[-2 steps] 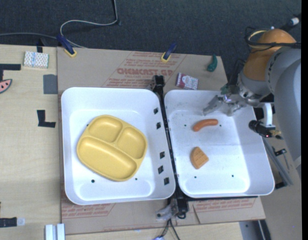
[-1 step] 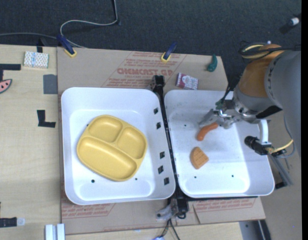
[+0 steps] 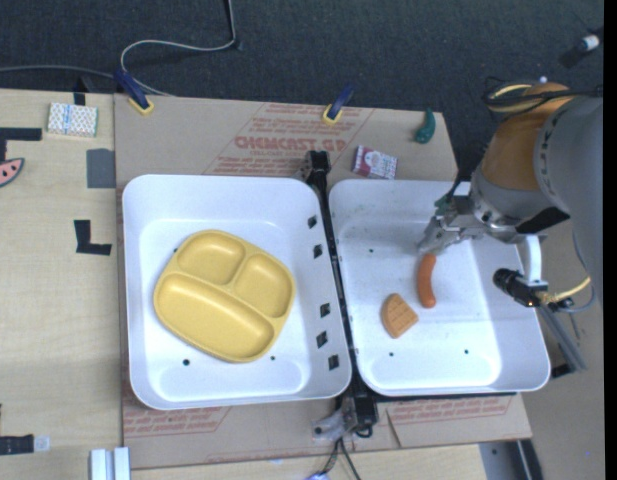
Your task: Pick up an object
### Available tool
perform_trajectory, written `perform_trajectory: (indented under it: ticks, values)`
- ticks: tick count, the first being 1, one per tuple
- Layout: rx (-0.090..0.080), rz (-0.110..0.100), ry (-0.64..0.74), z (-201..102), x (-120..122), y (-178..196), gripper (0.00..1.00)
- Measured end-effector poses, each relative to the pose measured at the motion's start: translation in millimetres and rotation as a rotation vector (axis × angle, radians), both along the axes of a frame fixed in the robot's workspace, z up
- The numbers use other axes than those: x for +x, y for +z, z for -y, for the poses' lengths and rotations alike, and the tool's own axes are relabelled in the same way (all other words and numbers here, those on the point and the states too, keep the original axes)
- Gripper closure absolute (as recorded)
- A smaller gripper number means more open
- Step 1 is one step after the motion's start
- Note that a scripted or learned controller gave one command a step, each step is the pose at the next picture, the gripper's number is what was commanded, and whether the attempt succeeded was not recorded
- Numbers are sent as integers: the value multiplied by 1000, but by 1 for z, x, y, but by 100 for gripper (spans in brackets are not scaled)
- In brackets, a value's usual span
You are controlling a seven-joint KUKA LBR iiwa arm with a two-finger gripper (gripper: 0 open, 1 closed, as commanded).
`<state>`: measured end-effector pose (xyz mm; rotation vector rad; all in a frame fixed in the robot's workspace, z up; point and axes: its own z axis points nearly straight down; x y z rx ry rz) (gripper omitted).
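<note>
An orange sausage-shaped toy point(image 3: 426, 281) lies in the right bin point(image 3: 458, 368), near its middle. A tan bread-like piece point(image 3: 398, 315) lies just left and below it. My gripper point(image 3: 436, 236) hangs over the right bin, its tips just above the top end of the sausage. The grey arm with its orange band point(image 3: 518, 148) reaches in from the right. A yellow divided plate point(image 3: 224, 294) lies in the left bin point(image 3: 148, 208).
A small red-and-white packet point(image 3: 373, 162) and a green clip point(image 3: 425, 125) lie on the cardboard behind the right bin. Yellow-and-blue clamps point(image 3: 338, 106) hold the cardboard's far edge. A black divider strip point(image 3: 326, 268) runs between the bins.
</note>
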<state>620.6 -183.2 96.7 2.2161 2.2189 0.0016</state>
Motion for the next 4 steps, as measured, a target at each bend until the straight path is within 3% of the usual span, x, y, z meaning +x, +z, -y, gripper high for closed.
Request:
perform_trajectory:
  ticks: [1, 2, 3, 4]
  values:
    - [3, -2, 2, -45, -29, 117, 100]
    - [4, -5, 1, -45, -30, 116, 0]
    - [4, -8, -2, -8, -73, 25, 0]
    - [5, -6, 0, -9, -72, 35, 100]
